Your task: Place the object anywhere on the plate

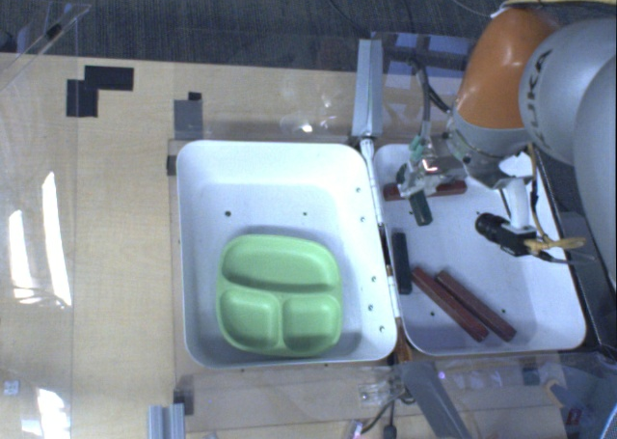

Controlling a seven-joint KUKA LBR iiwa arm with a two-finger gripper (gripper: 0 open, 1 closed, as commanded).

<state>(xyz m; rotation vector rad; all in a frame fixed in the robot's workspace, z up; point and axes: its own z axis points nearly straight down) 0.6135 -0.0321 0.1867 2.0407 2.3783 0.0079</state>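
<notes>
Two bins: white and shallow, they sit side by side on your bench (pixel 116 234), the left bin (pixel 193 234) beside the right bin (pixel 549 316).
Tool: your tool (pixel 421 198) hangs low over the upper left part of the right bin, directly above a short brown block (pixel 450 188). From this slant you cannot tell whether it is clenched or released, nor whether it touches the block.
Brown block: reddish-brown and short, it lies crosswise on the bin floor near the upper wall. Both of its ends show on either side of the tool.
Plate: the green plate (pixel 280 292) has one long compartment and two smaller ones. It rests flat in the lower half of the left bin, well apart from the block.
Other pieces: a black bar (pixel 399 261) lies along the right bin's left wall. A pair of long brown sticks (pixel 474 305) lies slantwise just beside it, lower in that bin.
Arm: the grey arm (pixel 569 90), with its orange band (pixel 501 61), reaches in from the right.
</notes>
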